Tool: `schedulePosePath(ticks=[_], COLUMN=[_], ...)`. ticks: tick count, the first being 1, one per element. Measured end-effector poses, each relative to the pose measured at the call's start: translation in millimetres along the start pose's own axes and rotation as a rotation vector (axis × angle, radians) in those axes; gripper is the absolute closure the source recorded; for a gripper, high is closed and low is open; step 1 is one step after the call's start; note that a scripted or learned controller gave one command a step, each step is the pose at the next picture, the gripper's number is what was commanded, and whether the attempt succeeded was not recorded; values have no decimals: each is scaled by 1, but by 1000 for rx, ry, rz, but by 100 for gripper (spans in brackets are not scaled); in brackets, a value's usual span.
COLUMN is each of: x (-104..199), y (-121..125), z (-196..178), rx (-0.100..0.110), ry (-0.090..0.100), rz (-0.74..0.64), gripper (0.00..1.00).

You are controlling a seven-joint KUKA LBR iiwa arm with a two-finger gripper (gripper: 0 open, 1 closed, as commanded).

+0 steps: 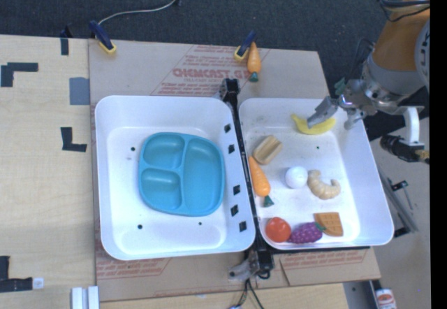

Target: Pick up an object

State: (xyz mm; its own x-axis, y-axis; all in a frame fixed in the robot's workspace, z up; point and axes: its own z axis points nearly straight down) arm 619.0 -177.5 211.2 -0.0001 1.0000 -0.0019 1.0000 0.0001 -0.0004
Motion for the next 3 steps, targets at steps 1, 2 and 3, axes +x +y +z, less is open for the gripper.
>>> schedulePosePath(ticks=[1,2,3], x=[-5,-5,-5], y=[52,53,53], z=[102,92,92], rx=[-8,-13,-12], ry=[-2,-6,-6], rz=[-2,-5,-5], gripper=[0,100,0])
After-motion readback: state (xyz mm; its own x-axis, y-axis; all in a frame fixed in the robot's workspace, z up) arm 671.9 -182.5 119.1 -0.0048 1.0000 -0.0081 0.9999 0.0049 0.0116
